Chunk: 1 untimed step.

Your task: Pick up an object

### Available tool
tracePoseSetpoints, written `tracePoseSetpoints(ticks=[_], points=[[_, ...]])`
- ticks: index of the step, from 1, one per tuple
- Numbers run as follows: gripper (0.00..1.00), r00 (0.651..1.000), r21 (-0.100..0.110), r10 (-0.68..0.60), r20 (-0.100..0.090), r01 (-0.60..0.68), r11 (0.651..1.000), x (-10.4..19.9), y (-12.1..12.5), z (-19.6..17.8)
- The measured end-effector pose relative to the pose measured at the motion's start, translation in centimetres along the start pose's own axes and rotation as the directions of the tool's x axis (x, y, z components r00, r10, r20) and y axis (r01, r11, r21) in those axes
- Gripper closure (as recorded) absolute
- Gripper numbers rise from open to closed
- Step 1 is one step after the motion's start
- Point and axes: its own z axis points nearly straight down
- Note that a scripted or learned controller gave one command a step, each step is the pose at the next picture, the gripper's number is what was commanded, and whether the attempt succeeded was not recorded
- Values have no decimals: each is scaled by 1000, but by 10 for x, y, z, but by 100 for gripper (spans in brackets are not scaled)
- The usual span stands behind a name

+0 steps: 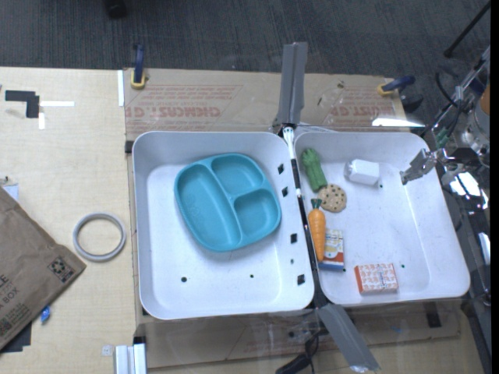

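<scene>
Small white rounded block [363, 172] lies in the right white bin [437, 240], toward twelve o'clock. Gripper [419, 167] hovers at its three o'clock, apart from it; jaws' opening cannot be told. At its nine o'clock: green pickle-shaped toy [313, 168], cookie [334, 198], orange carrot [316, 231]. Left bin [148, 232] holds a teal divided plate [227, 201].

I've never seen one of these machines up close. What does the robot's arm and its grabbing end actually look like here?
Little of it can be seen at the right edge of the camera view. The gripper is a slim, dark grey metal piece, angular like a small clamp. Behind it the arm looks grey and silvery, with shiny metal parts and thin dark cables looping around it. No markings are legible.
</scene>
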Motion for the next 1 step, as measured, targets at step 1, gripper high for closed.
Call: tracePoseSetpoints(ticks=[1], points=[[0,983,1,181,0,-181,983,41,-37,56]])
